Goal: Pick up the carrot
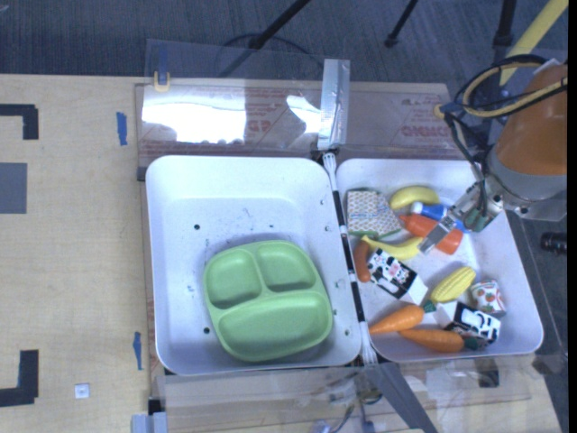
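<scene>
- Camera view: we see two white bins side by side on the surface [63,242]; the left bin [180,197] holds a green tray [266,300], the right bin [523,269] a heap of toy food.
- The carrot [398,318] lies at the near edge of the right bin, close to the wall between the bins. A second carrot [435,338] lies just beside it, nearer still and to the right.
- We judge the first carrot's long axis to run left to right, tilted a little, its thick end rightward.
- The arm [532,142] reaches in from the far right, and its pincer [469,215] hangs over the far part of the right bin, above a banana [413,197] and an orange bottle [431,226].
- We cannot tell whether the pincer is apart or together; nothing shows clamped in it.
- The carrot lies nearer and leftward from the pincer, well apart, with a cow-patterned block [391,273] and a corn cob [453,284] between.
- We judge the coming move must carry the pincer nearward and left, turned across the carrot's length.
</scene>
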